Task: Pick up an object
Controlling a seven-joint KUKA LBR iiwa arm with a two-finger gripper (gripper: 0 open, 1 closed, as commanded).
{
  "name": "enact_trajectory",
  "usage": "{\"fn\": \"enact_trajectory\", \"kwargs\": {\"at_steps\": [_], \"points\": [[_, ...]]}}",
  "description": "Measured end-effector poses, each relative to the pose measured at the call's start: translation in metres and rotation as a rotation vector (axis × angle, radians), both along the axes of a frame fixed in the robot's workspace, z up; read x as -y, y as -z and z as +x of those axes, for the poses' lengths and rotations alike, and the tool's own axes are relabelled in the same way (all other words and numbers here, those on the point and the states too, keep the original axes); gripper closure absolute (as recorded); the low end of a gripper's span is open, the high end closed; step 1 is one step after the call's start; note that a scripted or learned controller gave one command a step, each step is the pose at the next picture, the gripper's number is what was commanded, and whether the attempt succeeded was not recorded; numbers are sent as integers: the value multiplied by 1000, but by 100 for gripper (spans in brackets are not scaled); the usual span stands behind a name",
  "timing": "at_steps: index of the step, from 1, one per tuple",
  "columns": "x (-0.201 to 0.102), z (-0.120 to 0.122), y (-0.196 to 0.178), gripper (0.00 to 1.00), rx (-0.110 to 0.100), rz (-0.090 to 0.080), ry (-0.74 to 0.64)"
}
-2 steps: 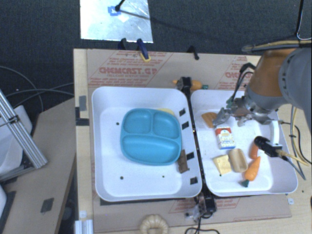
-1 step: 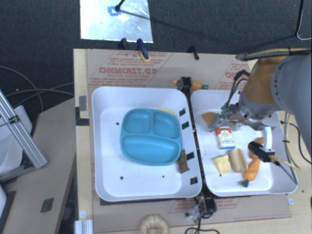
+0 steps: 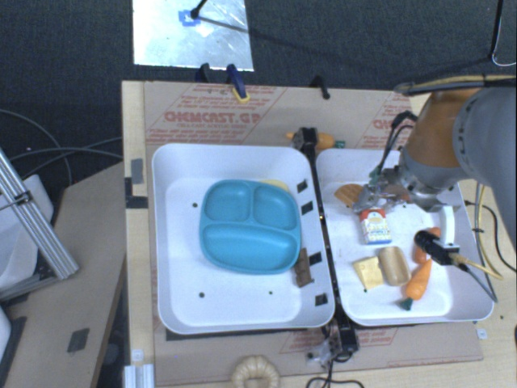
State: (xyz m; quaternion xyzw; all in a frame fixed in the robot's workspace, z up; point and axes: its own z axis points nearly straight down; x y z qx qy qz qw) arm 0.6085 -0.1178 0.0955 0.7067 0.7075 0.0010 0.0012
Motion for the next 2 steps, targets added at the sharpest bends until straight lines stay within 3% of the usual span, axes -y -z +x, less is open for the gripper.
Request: {"fn": "enact_trajectory", "kwargs": {"at_steps": [2], "points": [[5, -1, -112, 100, 3, -1, 0]]}}
